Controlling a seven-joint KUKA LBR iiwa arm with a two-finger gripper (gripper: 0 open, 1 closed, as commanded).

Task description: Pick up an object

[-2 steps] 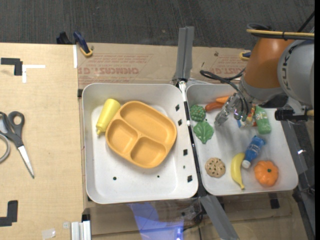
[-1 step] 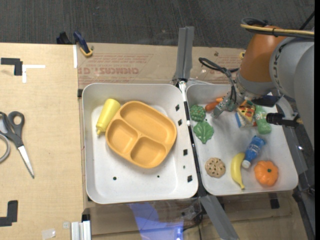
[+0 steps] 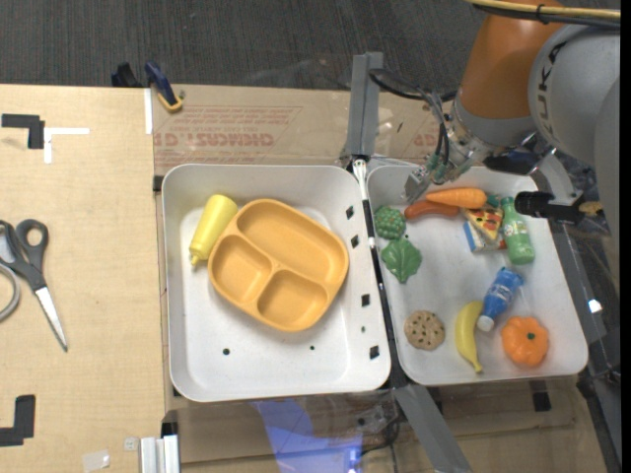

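Observation:
My gripper [image 3: 431,172] hovers at the back left corner of the right bin [image 3: 567,308], just above the left tip of an orange carrot [image 3: 452,201]. Nothing shows held in it. Around the carrot lie a green broccoli piece [image 3: 390,222], a green leafy toy [image 3: 401,259], a small colourful packet [image 3: 482,228] and a green bottle [image 3: 517,236]. Further forward are a blue bottle [image 3: 500,296], a banana [image 3: 468,335], a cookie [image 3: 425,330] and an orange pumpkin [image 3: 525,342].
The left bin [image 3: 246,368] holds a yellow divided plate [image 3: 280,262] and a yellow squeeze bottle [image 3: 211,227]. Scissors [image 3: 35,274] lie on the wooden bench at far left. The arm's orange band [image 3: 498,62] rises above the right bin's back edge.

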